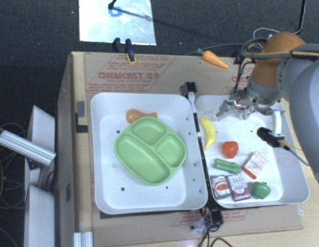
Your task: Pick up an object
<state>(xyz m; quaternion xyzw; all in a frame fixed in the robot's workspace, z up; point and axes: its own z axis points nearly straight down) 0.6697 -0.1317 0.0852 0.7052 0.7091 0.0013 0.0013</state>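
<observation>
- End effector hangs over the right bin's upper end, apparently poised to descend; its grip state can't be judged, nothing visibly held.
- Candidates, banana and tomato, lie lower-left of it.

Grey arm, orange band, metallic wrist.

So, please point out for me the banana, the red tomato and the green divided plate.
banana [208,132]: camera view, middle of its curved yellow body.
red tomato [230,148]: camera view, centre of its round top.
green divided plate [150,149]: camera view, ridge where its three compartments meet.
</observation>
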